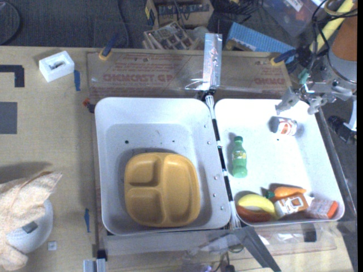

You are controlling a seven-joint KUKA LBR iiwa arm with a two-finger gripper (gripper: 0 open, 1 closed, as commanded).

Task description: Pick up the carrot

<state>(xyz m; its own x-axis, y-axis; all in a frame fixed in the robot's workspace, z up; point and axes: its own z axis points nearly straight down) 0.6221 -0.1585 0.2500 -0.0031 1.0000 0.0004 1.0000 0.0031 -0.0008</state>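
Figure: right bin (317, 152) with the carrot (287, 192) lying near its front edge, crowded between a banana (255, 204) on its left and a carton (292, 204) that touches it in front; a green bottle (239, 157) and a small can (285, 127) lie apart, farther back. The gripper (299, 96) hangs over the bin's back right corner, well apart from the carrot; whether it is open or closed you cannot tell. Expect the carrot to be light, stiff and somewhat smooth, probably a toy. Take it across its exposed orange middle, where you clear the neighbours; its ends look partly covered. The left bin (108, 118) holds a yellow tray (161, 188).
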